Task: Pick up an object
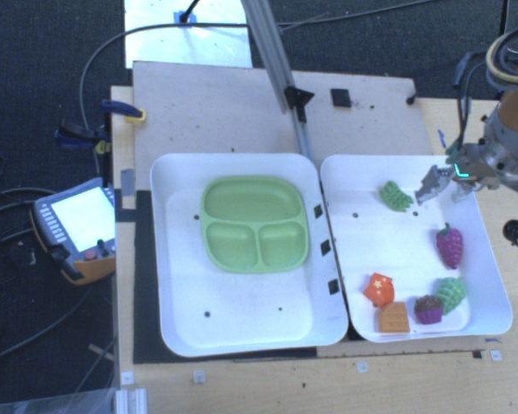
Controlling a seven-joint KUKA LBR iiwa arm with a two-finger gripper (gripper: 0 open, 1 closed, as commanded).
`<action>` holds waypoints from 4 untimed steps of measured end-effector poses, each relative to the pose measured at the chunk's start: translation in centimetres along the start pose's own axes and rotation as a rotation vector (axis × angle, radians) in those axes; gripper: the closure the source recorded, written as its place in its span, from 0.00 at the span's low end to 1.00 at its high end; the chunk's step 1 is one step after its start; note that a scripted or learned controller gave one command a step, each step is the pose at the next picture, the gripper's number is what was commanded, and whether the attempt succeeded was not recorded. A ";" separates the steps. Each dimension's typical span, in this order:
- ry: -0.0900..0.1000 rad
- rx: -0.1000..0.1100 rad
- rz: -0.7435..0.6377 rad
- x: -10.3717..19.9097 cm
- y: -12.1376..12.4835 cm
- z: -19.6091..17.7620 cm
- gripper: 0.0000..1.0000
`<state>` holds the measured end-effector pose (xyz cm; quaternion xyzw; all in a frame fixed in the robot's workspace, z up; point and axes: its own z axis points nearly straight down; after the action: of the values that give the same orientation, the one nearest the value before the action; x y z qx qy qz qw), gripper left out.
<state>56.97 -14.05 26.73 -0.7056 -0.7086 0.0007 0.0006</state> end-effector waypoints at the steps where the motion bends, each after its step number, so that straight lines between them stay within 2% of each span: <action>1: -0.001 -0.004 0.000 0.0 0.1 -0.2 0.00; 4: 0.000 -0.001 0.003 -1.4 0.6 14.1 0.00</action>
<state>57.58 -15.49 12.59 -0.7067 -0.7075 0.0003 0.0001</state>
